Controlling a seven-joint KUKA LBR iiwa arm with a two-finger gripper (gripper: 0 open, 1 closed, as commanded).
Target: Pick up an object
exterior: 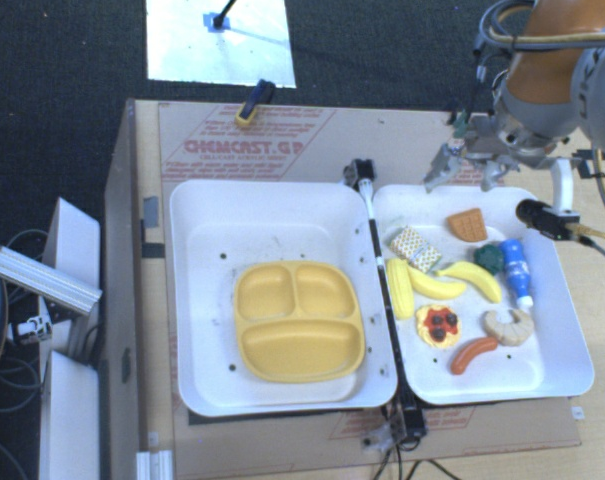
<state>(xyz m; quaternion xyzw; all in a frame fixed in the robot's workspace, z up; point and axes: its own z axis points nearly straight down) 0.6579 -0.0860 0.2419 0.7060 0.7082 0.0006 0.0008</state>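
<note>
My gripper hangs above the far rim of the right bin, open, with nothing between its fingers. Below it in that bin lie several toy foods: a toast slice, a checkered cracker, two bananas, a green broccoli, a blue bottle, a small pizza, a sausage and a bagel piece. The toast lies nearest, just in front of the fingers.
The left bin holds a yellow divided plate. A black clamp sits at the far end of the seam between bins. A black fitting juts over the right bin's far right rim. Cardboard lies under both bins.
</note>
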